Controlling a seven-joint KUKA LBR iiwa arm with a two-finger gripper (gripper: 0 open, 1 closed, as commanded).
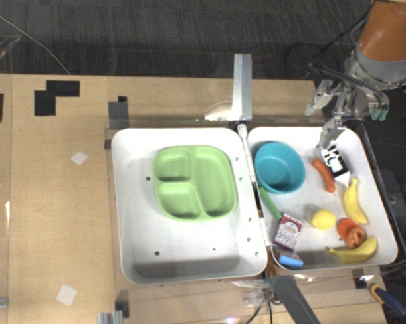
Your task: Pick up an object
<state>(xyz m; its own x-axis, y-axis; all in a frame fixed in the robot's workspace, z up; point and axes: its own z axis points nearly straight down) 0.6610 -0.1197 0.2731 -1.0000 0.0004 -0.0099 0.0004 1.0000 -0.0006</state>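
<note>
Hovering over the far edge of the right shallow white bin (384, 205), my hand (332, 137) points down at a small black-and-white packet (334, 161); I cannot tell whether it is apart or together. Beside the packet lie an orange carrot-shaped toy (324, 175) and a yellow plastic banana (352, 200). A round blue bowl (279, 166) sits nearby.

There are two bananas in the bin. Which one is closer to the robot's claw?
The upper banana, lying beside the orange carrot, is closer to the gripper. The other banana lies at the bin's bottom corner.
</note>
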